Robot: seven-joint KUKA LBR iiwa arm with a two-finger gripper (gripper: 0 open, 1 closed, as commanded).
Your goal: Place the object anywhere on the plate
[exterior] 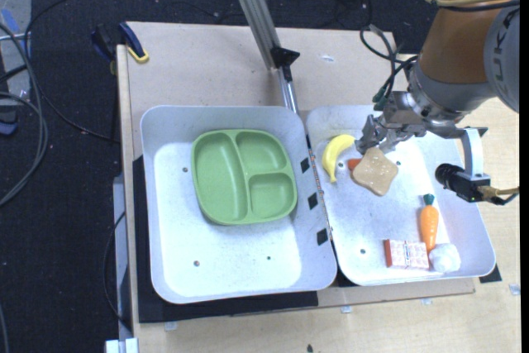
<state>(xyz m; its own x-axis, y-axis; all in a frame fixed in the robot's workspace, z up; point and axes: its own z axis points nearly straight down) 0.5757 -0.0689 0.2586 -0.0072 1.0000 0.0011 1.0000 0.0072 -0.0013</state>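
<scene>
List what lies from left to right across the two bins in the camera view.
Green plate → banana → bread slice under the gripper → pink-and-white packet → carrot.

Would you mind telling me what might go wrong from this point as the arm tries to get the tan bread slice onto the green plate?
1. The gripper sits at the top edge of the tan bread slice, so the grasp may be shallow and slip.
2. The yellow banana and a small red piece lie right beside the slice and could be knocked.
3. The green divided plate is in the other bin; the slice could fall while crossing.
</scene>
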